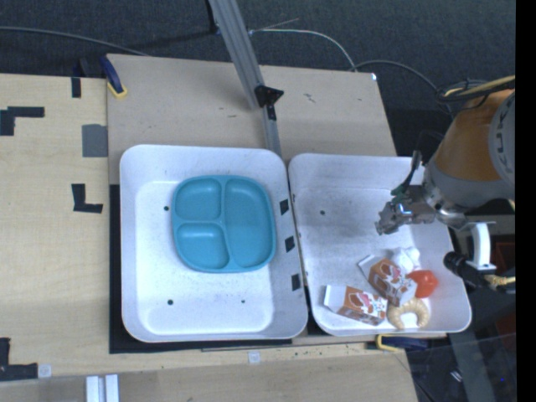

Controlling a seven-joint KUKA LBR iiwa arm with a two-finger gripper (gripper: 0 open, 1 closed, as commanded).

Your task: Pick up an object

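My gripper (pixel 390 219) hangs over the right part of the right bin (pixel 335 182), just above a heap of small objects. The heap lies in that bin's near right corner: a brown and white packet (pixel 388 276), a red ball-like piece (pixel 424 283), a flat printed packet (pixel 356 302) and a pale ring-shaped pastry (pixel 410 314). Nothing shows between the fingers. A blue divided plate (pixel 224 224) rests in the left bin (pixel 134 249).
A grey metal pole (pixel 239 40) slants in from the top toward the seam between the bins. The arm's orange band (pixel 469 136) and grey wrist sit at the right edge. The wooden bench surrounds both bins.
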